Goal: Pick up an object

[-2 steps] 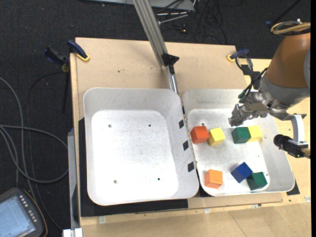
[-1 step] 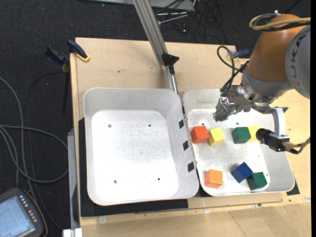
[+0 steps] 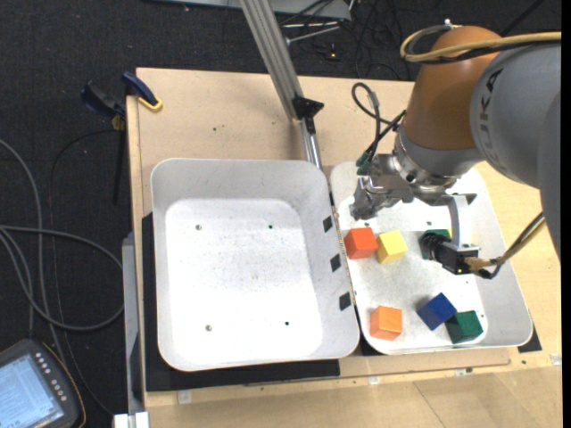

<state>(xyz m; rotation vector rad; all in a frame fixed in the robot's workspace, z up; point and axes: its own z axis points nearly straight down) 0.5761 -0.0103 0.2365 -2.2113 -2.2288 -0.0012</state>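
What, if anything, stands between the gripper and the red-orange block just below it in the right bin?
Nothing visible. The gripper hangs just above the red-orange block, with bare bin floor between. The yellow block sits beside the red-orange one, to its right, not in the path.

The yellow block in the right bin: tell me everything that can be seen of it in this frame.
The yellow block is a small cube, plain and matte, with no markings that can be made out. It rests on the floor of the right bin, in that bin's upper left part, turned a little askew to the bin's edges. An orange-red block sits right against its left side. The end effector hangs just above and to the left of it, not holding it.
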